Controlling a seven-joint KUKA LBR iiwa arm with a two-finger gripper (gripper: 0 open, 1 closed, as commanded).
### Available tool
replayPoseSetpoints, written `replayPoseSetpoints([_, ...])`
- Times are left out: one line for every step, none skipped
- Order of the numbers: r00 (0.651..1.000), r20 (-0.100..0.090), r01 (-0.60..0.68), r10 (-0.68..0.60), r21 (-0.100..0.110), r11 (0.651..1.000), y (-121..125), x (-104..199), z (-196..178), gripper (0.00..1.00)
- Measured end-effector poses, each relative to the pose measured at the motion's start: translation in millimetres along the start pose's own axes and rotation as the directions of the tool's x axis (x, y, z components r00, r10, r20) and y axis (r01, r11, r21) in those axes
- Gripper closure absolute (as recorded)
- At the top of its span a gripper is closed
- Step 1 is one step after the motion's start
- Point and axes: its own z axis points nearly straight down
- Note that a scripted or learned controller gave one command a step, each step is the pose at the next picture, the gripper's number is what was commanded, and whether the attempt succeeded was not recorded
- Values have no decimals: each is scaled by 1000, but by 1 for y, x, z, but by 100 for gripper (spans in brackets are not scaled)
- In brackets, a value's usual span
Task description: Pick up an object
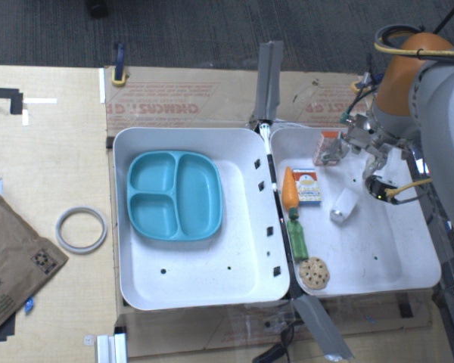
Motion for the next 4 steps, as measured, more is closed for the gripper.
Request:
replayPoseSetpoints([1000,-10,-11,11,-8,1000,-61,-64,9,0])
replayPoseSetpoints([981,-9,195,-195,-10,981,-111,-65,9,0])
replayPoseSetpoints([987,-9,161,-161,-9,987,-154,-19,9,0])
replayPoseSetpoints([988,-8,156,-156,-9,988,-153,-21,1,100])
